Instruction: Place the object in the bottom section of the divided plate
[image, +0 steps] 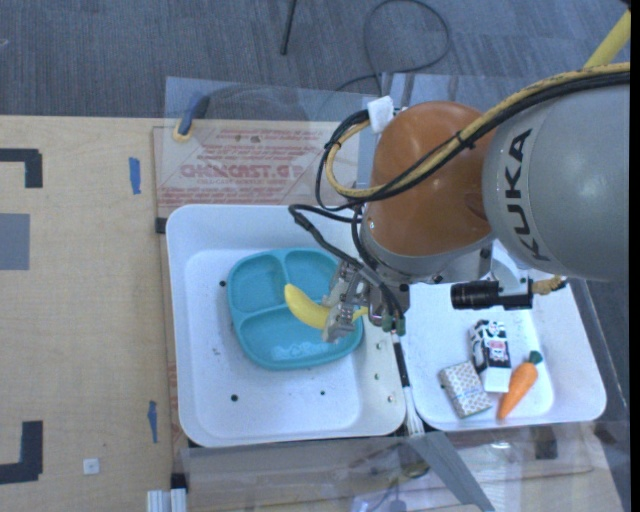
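A teal divided plate (262, 338) lies in the left white bin (200, 400), with two small sections at the top and one wide section at the bottom. A yellow banana (304, 306) hangs over the plate's right half, about where the divider meets the bottom section. My gripper (341, 308) reaches in from the right over the plate's right rim, and the banana's right end sits between its fingers. The grey arm and its orange band (430, 180) cover the bins' upper middle.
The right white bin (580, 400) holds an orange carrot (517, 388), a small black-and-white carton (491, 350) and a grey patterned box (465, 389). A wall between the bins (395, 390) runs just right of the plate. A wooden board (70, 300) lies to the left.
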